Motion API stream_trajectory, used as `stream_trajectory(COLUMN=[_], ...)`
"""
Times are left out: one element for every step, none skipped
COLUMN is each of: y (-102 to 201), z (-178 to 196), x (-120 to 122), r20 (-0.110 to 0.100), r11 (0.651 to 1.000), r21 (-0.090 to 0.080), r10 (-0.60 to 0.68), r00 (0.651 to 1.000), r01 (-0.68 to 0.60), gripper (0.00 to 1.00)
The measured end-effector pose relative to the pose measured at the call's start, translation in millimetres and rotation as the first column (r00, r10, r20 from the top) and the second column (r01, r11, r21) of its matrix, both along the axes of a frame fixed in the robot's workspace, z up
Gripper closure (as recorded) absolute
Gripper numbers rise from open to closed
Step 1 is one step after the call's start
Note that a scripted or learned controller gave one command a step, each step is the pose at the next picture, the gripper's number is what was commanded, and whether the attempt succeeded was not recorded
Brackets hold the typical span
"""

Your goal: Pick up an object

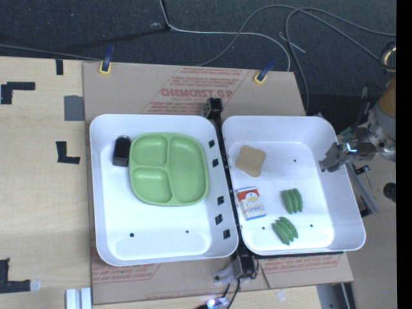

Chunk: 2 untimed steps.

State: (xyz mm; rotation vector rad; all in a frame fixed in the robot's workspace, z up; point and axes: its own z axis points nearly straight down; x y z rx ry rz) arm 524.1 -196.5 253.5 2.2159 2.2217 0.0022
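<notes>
Two white bins [103, 172] on cardboard; the pincer [329, 159], grip unclear, hangs at the rim. Nearest, the pods [292, 201] look light, firm: pinch across.

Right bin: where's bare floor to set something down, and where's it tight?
Right bin: bare along the far wall, and between the toast and the tool at the right rim. Crowded near the front, where the small carton and two green pods cluster. Left bin: bare strip in front of the green plate.
</notes>
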Motion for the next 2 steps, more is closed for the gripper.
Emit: stream_trajectory(y=[52,109], z=[7,-9], x=[6,9], r20=[-0.002,-0.005], r11=[1.0,1.0], r21=[0.003,0.003], r10=[0.004,0.004], r00=[1.0,1.0], r01=[-0.004,-0.004], gripper=[1.0,1.0])
